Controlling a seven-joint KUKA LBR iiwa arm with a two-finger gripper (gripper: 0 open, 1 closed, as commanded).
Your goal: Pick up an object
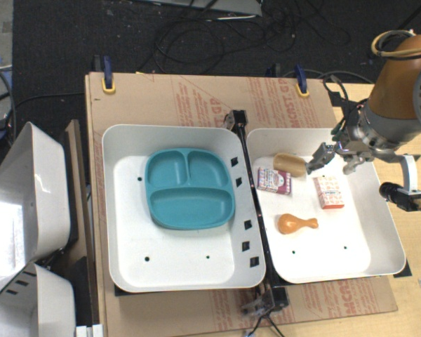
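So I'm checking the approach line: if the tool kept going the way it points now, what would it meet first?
The tool points down and left across the right bin. The tan bread-like piece lies first on that line, though from one slanted view its height above the piece is unclear.

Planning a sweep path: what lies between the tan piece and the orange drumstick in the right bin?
In the camera view, the purple-and-white packet sits just left of the line from tan piece to orange drumstick.

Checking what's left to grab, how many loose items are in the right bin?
4: tan piece at back, purple-white box beside it, pink-white box mid-right, orange toy in front.
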